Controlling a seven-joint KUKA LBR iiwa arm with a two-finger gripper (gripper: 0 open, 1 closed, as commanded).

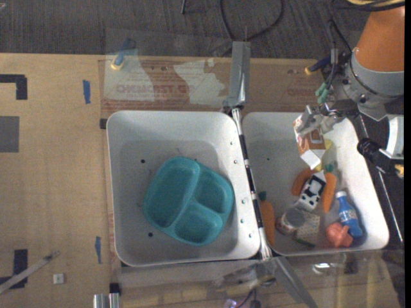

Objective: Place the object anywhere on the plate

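Observation:
A teal plate [188, 200] with three compartments lies tilted in the left bin [128, 133]; nothing is on it. My gripper [317, 117] hangs over the far part of the right bin [270, 133], just above an orange and white packet [306, 140]. Whether the gripper touches the packet cannot be seen. Lower in that bin lie a black and white item [313, 192], a carrot [329, 189], a blue bottle [349, 213], a pink toy [338, 234] and a small can [292, 221].
Another carrot [266, 221] lies along the right bin's left wall. A metal divider [239, 76] runs between the bins at the back. Cables [250, 5] hang behind the bench. The arm's orange band [382, 34] stands at the upper right.

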